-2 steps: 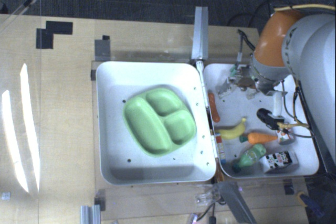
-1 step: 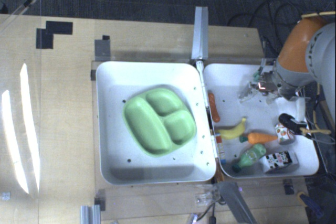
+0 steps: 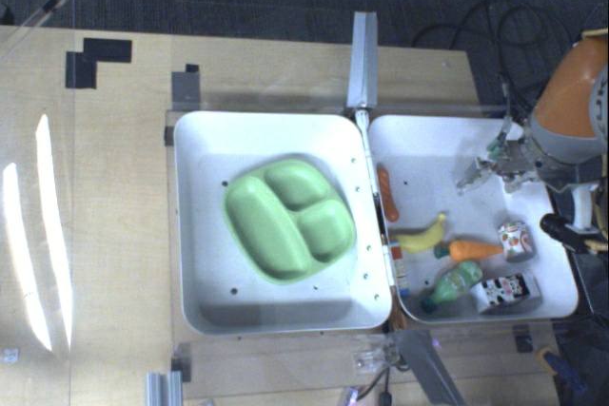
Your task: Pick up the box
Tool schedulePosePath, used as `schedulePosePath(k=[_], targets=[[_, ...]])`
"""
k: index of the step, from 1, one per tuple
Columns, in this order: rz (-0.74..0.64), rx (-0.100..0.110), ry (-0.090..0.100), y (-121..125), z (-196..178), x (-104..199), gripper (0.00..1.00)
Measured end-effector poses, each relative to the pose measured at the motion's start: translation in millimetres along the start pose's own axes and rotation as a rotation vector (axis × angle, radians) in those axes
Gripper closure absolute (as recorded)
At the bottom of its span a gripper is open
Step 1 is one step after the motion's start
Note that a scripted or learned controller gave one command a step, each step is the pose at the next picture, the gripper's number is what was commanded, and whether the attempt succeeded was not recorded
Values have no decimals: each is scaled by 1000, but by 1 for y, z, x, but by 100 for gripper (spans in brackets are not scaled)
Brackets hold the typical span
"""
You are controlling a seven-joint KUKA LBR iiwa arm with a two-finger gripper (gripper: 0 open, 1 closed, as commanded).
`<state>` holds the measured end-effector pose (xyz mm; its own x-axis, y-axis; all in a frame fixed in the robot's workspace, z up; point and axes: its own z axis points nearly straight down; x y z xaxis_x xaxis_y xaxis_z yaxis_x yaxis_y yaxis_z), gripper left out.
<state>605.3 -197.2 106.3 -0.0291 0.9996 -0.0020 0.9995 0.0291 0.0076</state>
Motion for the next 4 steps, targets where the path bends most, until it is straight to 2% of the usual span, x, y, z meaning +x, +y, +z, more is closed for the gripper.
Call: schedulePosePath(k=[1, 2, 3, 4], targets=[[-1, -8, -1, 3, -13, 0, 100], [14, -1, -1, 34, 19, -7, 100], [75, -3, 2, -14, 17, 53, 100], [133, 3, 2, -32, 7, 64, 100]])
